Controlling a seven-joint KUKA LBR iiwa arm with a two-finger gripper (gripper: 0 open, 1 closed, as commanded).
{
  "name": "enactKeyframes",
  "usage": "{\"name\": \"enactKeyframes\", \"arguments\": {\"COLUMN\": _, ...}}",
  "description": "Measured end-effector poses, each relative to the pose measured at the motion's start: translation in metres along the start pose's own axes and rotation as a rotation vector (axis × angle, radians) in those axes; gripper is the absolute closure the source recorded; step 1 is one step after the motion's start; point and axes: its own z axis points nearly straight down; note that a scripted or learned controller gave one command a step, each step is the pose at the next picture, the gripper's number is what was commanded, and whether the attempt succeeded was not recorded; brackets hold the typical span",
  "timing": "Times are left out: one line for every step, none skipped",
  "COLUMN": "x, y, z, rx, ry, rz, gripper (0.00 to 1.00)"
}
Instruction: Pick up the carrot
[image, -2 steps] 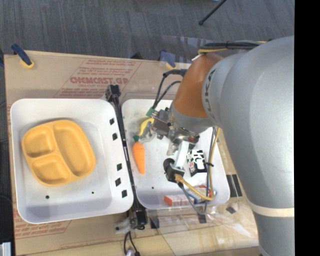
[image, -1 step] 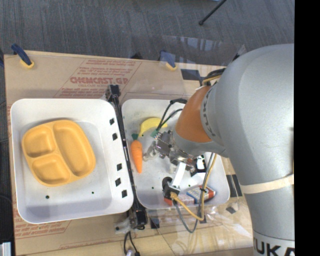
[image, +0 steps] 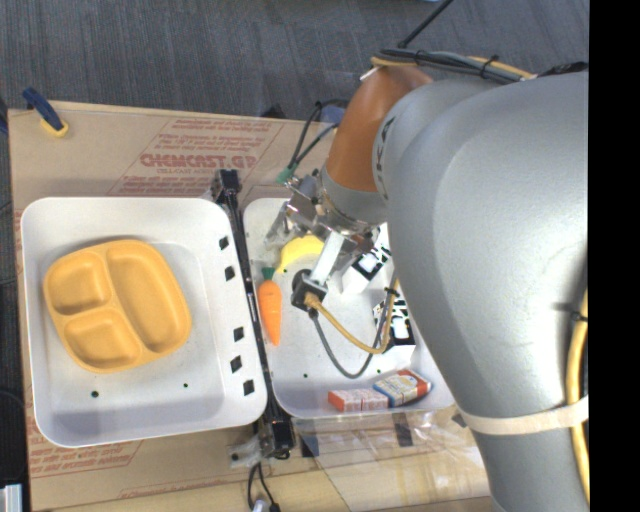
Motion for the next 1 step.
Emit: {"name": "enactKeyframes", "arguments": {"x": 0.0041, "y": -0.0329, "z": 0.0050, "rx": 0.010, "ry": -0.009, "rz": -0.190, "gripper": 0.00}}
